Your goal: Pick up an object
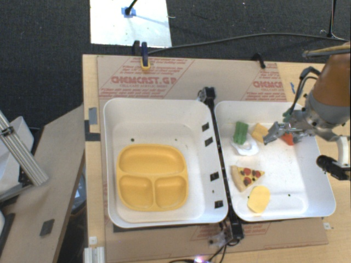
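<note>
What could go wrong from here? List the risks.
1. The gripper sits among the yellow block, a red piece and the green piece; it may nudge one instead of grasping it.
2. The pizza slice and yellow disc lie flat, so they are probably hard to pinch.

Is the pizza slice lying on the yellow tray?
No, the pizza slice lies in the right bin, while the yellow tray sits in the left bin.

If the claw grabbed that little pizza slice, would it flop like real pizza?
Probably not. The pizza slice looks like a moulded toy with crisp edges, so likely stiff. It lies flat on the right bin floor, so it shouldn't roll, but its low profile may make it slide rather than lift.
</note>
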Robot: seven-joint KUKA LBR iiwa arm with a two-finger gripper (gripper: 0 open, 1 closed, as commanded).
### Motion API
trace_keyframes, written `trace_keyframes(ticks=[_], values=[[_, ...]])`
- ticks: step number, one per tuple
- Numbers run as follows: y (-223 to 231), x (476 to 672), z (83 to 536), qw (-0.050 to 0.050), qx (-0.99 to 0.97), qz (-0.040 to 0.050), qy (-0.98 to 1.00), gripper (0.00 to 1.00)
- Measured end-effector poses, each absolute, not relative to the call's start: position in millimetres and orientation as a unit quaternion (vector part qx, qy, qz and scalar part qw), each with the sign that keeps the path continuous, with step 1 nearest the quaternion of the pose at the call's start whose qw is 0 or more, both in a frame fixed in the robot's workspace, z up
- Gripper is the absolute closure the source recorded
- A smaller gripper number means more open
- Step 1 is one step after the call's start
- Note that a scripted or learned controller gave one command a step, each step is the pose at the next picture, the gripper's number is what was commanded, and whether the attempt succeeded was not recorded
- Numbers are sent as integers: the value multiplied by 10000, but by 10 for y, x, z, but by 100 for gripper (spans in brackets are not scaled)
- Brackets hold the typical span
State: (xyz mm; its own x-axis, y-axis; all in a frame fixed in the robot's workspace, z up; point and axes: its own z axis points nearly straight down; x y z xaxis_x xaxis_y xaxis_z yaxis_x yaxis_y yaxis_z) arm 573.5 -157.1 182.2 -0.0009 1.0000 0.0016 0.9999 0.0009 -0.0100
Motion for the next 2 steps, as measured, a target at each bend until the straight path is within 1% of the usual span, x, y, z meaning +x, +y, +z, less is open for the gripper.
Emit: trace_keyframes(ticks=[1,2], values=[[-1568,5764,1881,-4,-7059,-2,-7083,0],[-1529,5674,1310,16,-7066,9,-7076,0]])
